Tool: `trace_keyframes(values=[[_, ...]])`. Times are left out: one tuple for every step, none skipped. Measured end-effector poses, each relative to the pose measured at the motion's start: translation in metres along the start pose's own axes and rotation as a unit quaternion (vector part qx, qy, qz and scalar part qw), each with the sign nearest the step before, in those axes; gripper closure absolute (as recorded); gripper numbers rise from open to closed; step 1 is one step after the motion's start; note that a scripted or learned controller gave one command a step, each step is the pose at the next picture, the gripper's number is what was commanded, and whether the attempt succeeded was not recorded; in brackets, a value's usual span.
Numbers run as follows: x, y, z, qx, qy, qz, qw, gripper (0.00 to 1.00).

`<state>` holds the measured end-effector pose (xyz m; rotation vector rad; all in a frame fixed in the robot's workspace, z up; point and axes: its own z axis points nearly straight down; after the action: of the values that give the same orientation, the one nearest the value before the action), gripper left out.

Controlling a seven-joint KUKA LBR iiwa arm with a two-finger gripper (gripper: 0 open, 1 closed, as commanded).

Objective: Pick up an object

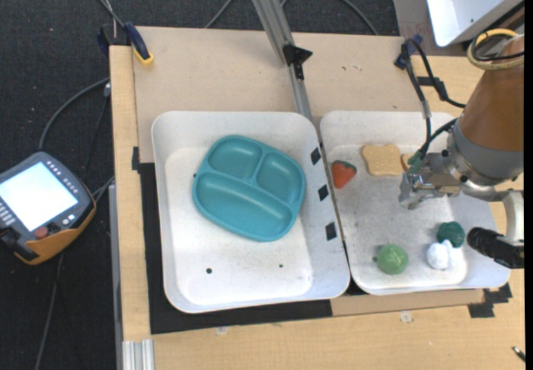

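Note:
My gripper (413, 193) hangs over the middle of the right bin (366, 272), its metal fingers pointing down with nothing visible between them. A tan slice of toast (382, 160) lies just up and left of it. A red strawberry-like piece (343, 173) rests near the bin's left wall. A green round object (391, 258) sits toward the front. A dark green piece (451, 233) and a white piece (439, 257) lie at the front right, below the gripper.
The left bin (179, 277) holds a teal divided plate (249, 186). A metal pole (275, 18) slants down to the gap between the bins. Black clips (325, 192) mark the divider. A handheld pendant (37, 206) lies off the bench at left.

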<state>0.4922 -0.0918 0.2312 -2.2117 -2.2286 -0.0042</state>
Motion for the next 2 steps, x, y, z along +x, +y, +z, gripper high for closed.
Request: trace_keyframes(values=[[0.051, 0.004, -0.005, 0.000, 0.000, 0.000, 1.0000, 1.00], [0.114, 0.014, -0.002, 0.000, 0.000, 0.000, 1.0000, 1.00]])
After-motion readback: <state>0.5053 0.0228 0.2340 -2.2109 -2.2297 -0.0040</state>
